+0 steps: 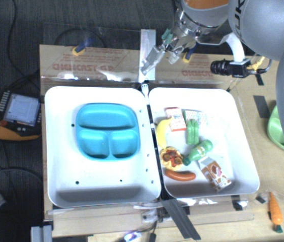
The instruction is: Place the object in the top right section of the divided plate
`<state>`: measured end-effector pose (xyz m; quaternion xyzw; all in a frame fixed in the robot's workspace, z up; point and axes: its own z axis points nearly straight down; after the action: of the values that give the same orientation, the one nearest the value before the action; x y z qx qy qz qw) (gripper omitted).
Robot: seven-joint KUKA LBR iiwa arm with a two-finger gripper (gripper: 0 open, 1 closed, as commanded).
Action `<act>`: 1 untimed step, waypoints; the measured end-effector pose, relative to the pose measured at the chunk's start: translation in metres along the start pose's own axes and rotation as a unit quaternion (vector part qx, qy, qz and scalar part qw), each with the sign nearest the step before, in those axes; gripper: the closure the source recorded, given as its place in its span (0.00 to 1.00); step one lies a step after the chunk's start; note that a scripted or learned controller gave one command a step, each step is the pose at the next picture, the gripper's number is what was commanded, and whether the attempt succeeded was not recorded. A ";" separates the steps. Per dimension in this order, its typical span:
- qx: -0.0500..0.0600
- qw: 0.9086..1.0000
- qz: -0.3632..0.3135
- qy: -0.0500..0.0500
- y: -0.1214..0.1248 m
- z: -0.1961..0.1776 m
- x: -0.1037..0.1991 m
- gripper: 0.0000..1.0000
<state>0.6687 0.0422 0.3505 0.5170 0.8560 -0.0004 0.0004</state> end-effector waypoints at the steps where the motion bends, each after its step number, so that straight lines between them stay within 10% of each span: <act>1: 0.000 0.997 -0.071 -0.001 0.016 -0.041 0.057 0.00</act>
<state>0.6563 0.1004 0.3917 0.4548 0.8906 -0.0008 0.0010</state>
